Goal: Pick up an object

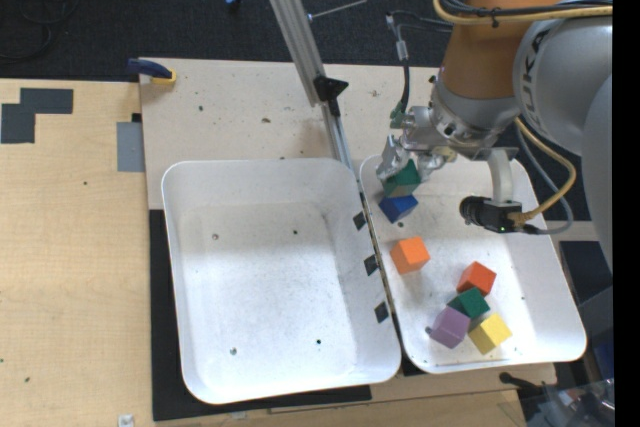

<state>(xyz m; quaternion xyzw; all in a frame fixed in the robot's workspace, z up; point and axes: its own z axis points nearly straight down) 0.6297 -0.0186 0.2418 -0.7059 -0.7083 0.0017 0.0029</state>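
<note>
Two shallow white bins sat side by side on the table. In the single overhead view, the left bin (270,275) carried only dark specks on its floor, while the right bin (545,300) held all the blocks. The arm (560,65) reached in from the right, with its gripper (403,170) lowered over the far corner of the right bin, close to the shared wall.

A green block (404,178) appeared pinched between the jaws, which looked clamped on it, though the fingers partly hid its edges. I judged it to be lifted slightly, since it sat tilted and above the blue block (398,207) just beside it. That blue block lay on the bin floor, touching or nearly touching the green one; I could not tell which.

The green block looked small, cube-like, with matte faces and a darker shaded side. The grip near the dividing wall probably reflected where the block had been lying.

The other blocks lay apart from the gripper: an orange block (409,254) mid-bin, then a cluster near the front of a red block (478,277), a dark green block (468,304), a purple block (449,326) and a yellow block (489,333).
</note>
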